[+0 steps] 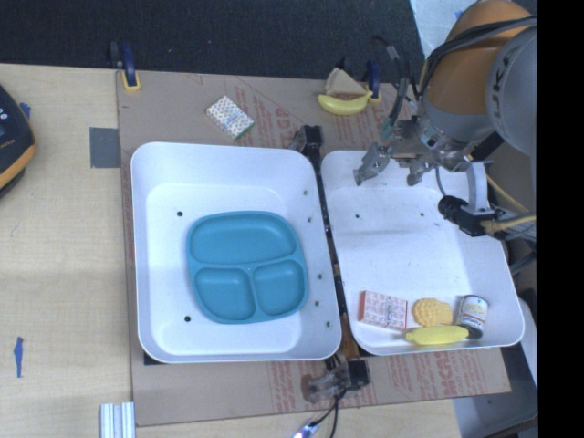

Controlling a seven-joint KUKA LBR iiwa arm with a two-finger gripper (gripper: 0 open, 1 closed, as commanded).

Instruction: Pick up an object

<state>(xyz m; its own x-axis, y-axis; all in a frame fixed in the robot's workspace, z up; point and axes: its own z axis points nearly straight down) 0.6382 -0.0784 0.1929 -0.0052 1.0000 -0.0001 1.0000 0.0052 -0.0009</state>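
Above the right bin's [493, 272] far end, the gripper [392, 170] hangs with fingers spread apart, holding nothing.

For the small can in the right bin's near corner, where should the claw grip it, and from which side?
Probably from straight above, closing across the can's round sides. It sits close to the right bin's corner wall, with the yellow banana-shaped piece and round cracker crowding its left, so a sideways approach looks blocked.

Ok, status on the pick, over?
Hand open, holding nothing, over far end of right bin. Objects at near end: packet, cookie, can, yellow piece. Nothing between hand and them.
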